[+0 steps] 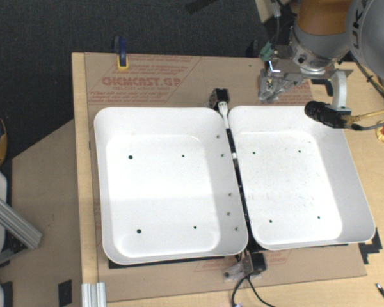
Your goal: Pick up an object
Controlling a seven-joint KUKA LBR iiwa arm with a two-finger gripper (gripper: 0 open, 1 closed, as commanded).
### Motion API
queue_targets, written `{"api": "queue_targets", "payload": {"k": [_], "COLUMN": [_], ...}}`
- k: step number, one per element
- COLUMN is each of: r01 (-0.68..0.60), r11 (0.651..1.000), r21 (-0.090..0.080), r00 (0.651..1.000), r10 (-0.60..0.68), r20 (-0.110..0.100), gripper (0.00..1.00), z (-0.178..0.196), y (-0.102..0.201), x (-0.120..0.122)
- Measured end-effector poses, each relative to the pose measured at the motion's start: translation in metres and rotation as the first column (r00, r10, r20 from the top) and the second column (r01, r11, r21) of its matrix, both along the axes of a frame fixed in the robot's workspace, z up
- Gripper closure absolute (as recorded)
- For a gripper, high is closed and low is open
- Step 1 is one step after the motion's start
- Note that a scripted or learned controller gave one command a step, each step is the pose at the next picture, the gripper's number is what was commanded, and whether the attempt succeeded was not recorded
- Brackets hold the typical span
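gripper (pixel 273 87) on grey arm w/ orange band (pixel 326 11) | above far edge of right shallow white plastic bin (pixel 355 197) | jaws: can't tell | step: pre-approach, nothing held | next: needs a target object

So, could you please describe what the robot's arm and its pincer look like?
The arm is rounded grey metal with an orange band above the wrist. Below sits a silvery metal pincer with small green and red fittings. A black cylindrical part juts from a white bracket, trailing a yellowish cable.
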State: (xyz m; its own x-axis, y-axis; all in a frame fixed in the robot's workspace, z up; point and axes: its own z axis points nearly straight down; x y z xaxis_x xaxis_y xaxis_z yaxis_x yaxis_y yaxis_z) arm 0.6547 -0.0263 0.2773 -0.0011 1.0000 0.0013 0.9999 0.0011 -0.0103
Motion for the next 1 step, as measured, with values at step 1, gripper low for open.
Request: {"api": "queue_targets", "payload": {"k": [1], "r01": [0.002], "r11": [1.000], "r21": [-0.002], "r00": [1.000], "r10": [-0.002], "r20": [0.016], "gripper": [1.00], "z": [0.0393], "y": [-0.0067], "x": [-0.0135]}}
